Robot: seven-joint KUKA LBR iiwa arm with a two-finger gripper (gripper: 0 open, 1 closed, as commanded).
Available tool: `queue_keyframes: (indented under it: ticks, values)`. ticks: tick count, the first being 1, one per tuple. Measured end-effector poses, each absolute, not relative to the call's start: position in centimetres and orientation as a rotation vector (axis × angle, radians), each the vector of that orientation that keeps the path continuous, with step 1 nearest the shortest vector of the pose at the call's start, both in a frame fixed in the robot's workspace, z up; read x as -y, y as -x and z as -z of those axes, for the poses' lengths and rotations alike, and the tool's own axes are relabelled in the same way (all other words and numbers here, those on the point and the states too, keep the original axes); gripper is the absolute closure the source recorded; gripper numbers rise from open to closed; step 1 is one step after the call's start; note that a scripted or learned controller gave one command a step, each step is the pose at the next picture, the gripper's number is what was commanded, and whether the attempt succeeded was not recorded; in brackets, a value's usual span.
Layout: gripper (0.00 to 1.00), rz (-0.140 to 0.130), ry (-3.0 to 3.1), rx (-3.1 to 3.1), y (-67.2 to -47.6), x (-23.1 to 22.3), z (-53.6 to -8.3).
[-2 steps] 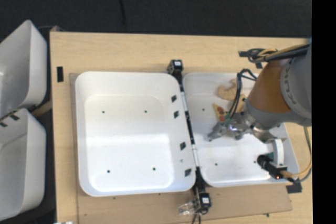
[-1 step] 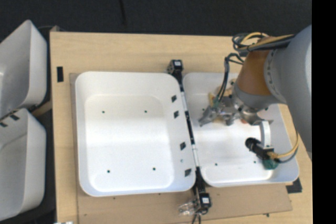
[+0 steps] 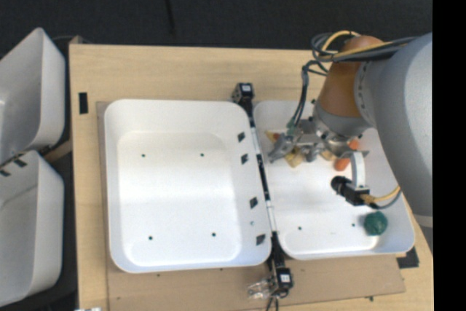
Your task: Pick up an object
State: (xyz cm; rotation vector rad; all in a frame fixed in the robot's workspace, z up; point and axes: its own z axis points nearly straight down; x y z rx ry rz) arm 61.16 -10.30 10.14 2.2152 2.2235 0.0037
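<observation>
Starting nearest: green ball (image 3: 376, 223) sits alone in the near right corner of the right bin (image 3: 328, 253), close to the wall, well apart from the gripper. Probably an awkward pick there, since the wall crowds one side.

Mid bin: gripper (image 3: 295, 151) is low over the right bin's far-left part, near the divider with the left bin (image 3: 175, 186). Small tan piece (image 3: 294, 161) lies just under or beside it; touching or not, cannot tell. Whether the gripper is apart or together, cannot tell either, too blurred and small. Nothing visibly clamped, so no hold counted.

Orange piece (image 3: 354, 145) lies to the right of the gripper, partly hidden by the wrist. The clutter sits in the far half, which likely explains why the arm (image 3: 393, 105) reaches down here and not at the ball.

Judgement: the tan piece looks like the target, grasp attempt in hand, pick not yet done. Risk: the neighbouring bits are small and may get nudged.
</observation>
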Motion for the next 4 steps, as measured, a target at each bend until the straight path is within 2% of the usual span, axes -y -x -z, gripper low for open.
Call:
queue_keyframes:
  ticks: [4]
  values:
    - [0.0,0.002,-2.215,-2.225,-61.01,10.44,-10.13]
